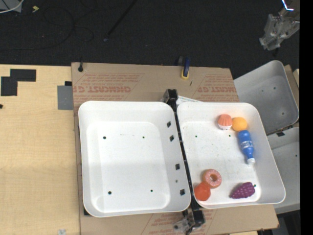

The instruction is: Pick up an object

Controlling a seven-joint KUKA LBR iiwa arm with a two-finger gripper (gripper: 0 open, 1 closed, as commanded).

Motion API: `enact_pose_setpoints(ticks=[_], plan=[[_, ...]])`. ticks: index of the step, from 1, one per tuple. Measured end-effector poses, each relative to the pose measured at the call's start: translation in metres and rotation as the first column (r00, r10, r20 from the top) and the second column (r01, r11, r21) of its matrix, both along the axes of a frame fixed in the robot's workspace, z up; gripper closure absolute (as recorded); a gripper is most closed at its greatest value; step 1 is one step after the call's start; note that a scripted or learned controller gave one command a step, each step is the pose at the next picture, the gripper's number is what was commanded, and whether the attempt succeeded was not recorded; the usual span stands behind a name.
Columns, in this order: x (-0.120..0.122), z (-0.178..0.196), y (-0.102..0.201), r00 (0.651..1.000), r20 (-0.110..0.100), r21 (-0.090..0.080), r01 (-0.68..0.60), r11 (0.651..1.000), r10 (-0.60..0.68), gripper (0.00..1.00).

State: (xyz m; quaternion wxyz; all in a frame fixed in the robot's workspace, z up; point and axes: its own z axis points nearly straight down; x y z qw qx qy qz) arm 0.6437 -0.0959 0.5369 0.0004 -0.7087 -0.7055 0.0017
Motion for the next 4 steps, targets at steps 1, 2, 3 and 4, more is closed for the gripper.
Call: enact_pose_setpoints(ticks=[1,2,3,4], plan=[[-0.007,0.000,-0.058,1.000,0.000,0.000,0.000,1.000,0.000,1.00],[-0.014,0.000,-0.114,1.000,0.000,0.000,-0.001,1.000,0.001,1.00],[0.001,0.000,-0.116,1.000,0.001,0.001,-0.009,1.000,0.009,1.00],[0.001,0.000,-0.115,1.000,0.000,0.003,-0.016,1.000,0.016,1.00]])
